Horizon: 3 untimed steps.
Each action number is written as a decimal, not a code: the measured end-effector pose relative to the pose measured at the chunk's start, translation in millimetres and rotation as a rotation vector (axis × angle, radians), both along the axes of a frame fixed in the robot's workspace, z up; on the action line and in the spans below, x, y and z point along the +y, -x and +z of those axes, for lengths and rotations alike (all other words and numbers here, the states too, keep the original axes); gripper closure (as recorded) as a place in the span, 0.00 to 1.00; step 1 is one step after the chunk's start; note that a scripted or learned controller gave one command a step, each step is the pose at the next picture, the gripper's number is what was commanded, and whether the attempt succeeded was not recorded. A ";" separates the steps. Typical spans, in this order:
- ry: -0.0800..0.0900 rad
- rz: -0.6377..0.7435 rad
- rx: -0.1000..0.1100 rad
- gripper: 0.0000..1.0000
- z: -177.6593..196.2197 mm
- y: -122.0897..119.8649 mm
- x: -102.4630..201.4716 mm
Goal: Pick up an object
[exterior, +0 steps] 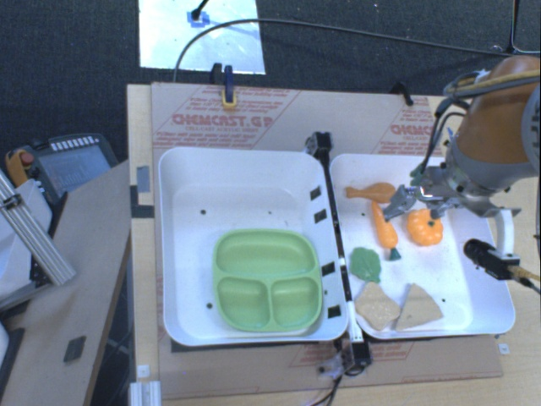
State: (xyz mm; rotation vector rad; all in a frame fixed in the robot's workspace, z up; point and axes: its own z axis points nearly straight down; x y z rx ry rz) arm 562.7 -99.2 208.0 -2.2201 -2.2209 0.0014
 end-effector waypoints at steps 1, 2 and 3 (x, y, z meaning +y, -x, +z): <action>0.000 0.000 0.001 0.00 -62.2 2.3 2.5; -0.001 0.000 0.000 0.00 -124.5 3.4 4.8; 0.001 0.000 -0.005 1.00 -110.5 1.9 4.3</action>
